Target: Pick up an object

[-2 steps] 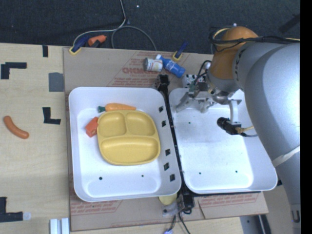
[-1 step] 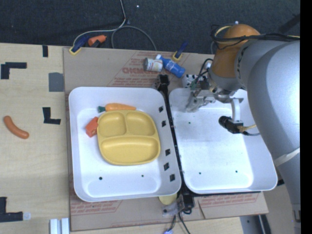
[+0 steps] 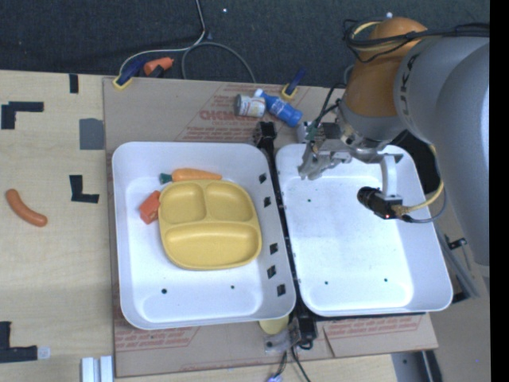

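The left bin (image 3: 127, 293) is the landmark: a shallow white bin with rounded corners on the tabletop (image 3: 48, 277). Its near part is bare, smooth white floor. At its middle lies a glossy yellow divided plate (image 3: 210, 224), rounded and split into three sections, well clear of the near rim. Just beyond the plate lies a slim toy carrot (image 3: 195, 175), and a small orange-red piece (image 3: 149, 207) touches the plate's left edge. Right of the left bin, the right bin (image 3: 358, 269) offers a broad open floor. Over its far left corner hangs the gripper (image 3: 316, 165); whether it is parted or closed I cannot tell, and nothing is seen in its grasp.
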Available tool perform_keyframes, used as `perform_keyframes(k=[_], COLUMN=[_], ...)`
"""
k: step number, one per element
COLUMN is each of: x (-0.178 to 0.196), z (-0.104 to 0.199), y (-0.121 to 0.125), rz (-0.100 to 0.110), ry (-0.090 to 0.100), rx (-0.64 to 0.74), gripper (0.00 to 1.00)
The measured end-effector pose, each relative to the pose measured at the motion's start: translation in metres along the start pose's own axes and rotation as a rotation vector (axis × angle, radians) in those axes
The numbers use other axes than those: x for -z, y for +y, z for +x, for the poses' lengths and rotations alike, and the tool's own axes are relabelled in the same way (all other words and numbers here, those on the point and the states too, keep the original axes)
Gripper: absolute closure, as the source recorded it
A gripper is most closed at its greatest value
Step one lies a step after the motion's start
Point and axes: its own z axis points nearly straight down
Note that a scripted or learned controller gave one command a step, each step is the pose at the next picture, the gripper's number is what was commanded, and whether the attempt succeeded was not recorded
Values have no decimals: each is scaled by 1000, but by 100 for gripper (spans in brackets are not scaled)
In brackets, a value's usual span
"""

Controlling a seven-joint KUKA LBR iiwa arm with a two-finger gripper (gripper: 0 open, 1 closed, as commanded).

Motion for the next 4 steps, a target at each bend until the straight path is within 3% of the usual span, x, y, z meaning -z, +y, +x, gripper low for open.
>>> perform_keyframes(k=[1,2,3,4], x=[-7,-6,-7,-6], z=[81,38,41,-28], y=[-59,-51,-51,-125], rz=[13,9,10,14], ry=[1,-3,-2,-5], rx=[2,-8,-5,-14], gripper=[100,100,0,0])
